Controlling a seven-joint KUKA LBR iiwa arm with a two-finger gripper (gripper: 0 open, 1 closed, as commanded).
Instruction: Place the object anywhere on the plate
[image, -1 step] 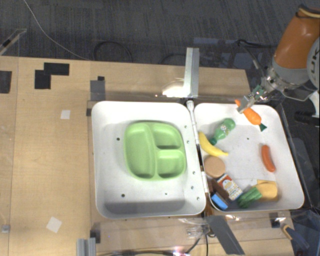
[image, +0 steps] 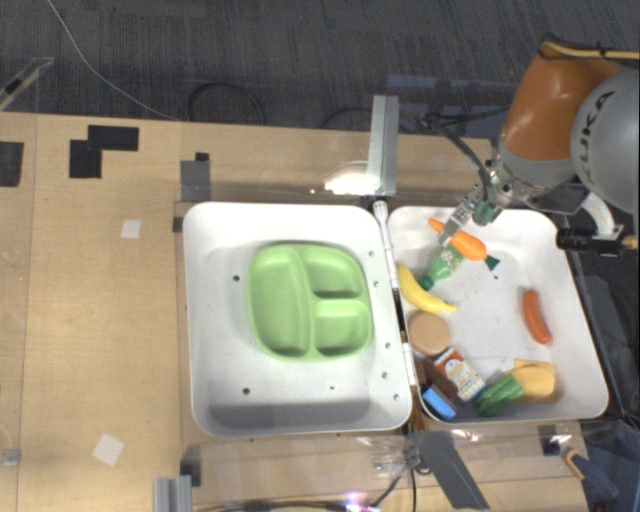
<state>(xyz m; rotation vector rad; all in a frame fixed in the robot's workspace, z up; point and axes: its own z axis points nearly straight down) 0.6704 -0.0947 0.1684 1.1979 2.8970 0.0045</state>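
Note:
A green divided plate (image: 305, 300) lies in the left white bin (image: 215, 400). The right bin (image: 590, 385) holds the loose objects. My gripper (image: 477, 214) hangs over the far left part of that bin, right above an orange carrot (image: 467, 243) with a green tip. A small green bottle (image: 441, 265) lies just below the carrot, and a yellow banana (image: 420, 291) lies beside it toward the divider. Nothing shows held in the gripper.
Also in the right bin are a red sausage (image: 537, 316), a round brown bun (image: 430, 335), a red sauce bottle (image: 460, 374), a blue piece (image: 437, 403), a green vegetable (image: 497, 394) and a yellow piece (image: 536, 379). A metal post (image: 384, 148) stands behind the divider.

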